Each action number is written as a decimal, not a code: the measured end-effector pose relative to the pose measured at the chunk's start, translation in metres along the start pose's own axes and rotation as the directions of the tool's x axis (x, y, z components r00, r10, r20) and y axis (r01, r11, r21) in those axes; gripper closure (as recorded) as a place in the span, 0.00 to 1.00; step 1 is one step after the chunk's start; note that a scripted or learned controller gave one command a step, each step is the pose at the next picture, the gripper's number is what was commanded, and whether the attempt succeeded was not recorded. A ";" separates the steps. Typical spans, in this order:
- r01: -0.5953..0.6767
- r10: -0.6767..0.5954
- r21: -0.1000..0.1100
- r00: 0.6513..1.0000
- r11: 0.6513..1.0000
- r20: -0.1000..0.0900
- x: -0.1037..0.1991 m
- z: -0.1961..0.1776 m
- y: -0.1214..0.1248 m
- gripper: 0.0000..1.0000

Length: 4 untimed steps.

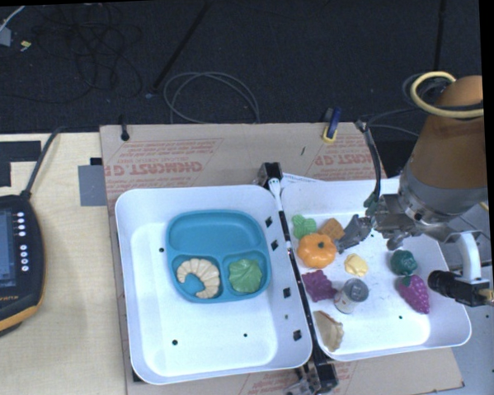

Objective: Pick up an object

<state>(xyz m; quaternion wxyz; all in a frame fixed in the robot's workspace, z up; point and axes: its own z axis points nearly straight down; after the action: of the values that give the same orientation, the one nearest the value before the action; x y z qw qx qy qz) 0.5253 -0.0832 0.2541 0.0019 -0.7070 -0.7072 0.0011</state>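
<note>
The right bin (452,334) holds several small toys. An orange pumpkin (317,249) sits near its left wall, with a green piece (304,226) and a brown-orange piece (332,228) behind it. A yellow piece (356,265), a purple piece (318,285), a grey cylinder (351,293), a teal ball (403,263), purple grapes (415,293) and a tan shell (330,328) lie around them. My gripper (353,232) hangs low over the bin, just right of the pumpkin and above the yellow piece. Nothing shows in its grasp.
The left bin (146,322) carries a blue divided plate (214,227) with a croissant (199,277) and a green lettuce piece (245,274). The arm's grey wrist (441,191) covers the right bin's back right corner. A tablet (6,255) lies at far left.
</note>
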 end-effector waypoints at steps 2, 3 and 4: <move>-0.003 0.003 0.001 1.000 1.000 -0.001 -0.051 0.169 -0.025 0.00; 0.004 -0.004 -0.007 1.000 1.000 0.001 -0.021 0.160 0.054 0.00; 0.003 -0.003 -0.007 1.000 1.000 0.001 0.002 0.166 0.121 0.00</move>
<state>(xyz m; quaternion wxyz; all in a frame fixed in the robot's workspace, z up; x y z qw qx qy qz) 0.6458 -0.0810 0.0878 -0.0008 -0.7058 -0.7084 -0.0010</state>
